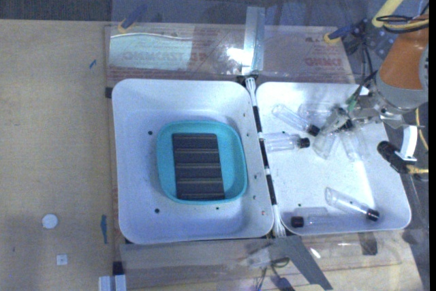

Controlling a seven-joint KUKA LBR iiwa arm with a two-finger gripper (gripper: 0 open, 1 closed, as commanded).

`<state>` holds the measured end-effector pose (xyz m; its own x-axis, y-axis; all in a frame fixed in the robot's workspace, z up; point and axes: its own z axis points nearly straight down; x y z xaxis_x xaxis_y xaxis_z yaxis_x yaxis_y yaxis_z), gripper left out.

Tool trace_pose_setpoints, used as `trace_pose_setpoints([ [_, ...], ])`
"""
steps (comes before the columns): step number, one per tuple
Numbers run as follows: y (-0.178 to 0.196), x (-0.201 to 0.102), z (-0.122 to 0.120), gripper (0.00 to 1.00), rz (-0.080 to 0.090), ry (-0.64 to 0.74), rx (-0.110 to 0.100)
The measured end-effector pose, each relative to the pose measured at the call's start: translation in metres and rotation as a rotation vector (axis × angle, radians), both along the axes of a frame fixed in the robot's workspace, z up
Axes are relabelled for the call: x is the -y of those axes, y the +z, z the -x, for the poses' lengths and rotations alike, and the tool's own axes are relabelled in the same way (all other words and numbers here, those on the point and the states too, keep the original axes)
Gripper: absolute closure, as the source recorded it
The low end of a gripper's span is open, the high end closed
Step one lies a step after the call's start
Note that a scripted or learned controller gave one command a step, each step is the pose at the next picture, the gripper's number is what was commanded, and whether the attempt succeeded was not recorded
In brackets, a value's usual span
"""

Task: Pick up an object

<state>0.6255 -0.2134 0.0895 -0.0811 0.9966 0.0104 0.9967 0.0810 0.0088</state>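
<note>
Well, my claw (349, 120) hangs over the right bin (402, 215), down among a heap of clear tubes (327, 136). I cannot tell how it is set. One tube (286, 142) lies just to my left, two more (351, 204) nearer the front edge. They look light, hard, smooth and slippery, and may crack. I think the middle of a tube, across its round body, is the best place to pinch.

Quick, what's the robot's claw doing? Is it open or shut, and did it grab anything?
Gripper: low over the clear tubes in the right bin. Open or shut cannot be told, and no grab can be seen.
</note>
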Motion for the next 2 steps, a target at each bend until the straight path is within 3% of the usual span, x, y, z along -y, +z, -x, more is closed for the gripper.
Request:
trace_pose_setpoints([
  [1,0.01,0.0,-0.001,1.0,0.003,0.001,0.003],
  [2,0.113,-0.046,0.009,1.0,0.012,-0.106,-0.007],
])
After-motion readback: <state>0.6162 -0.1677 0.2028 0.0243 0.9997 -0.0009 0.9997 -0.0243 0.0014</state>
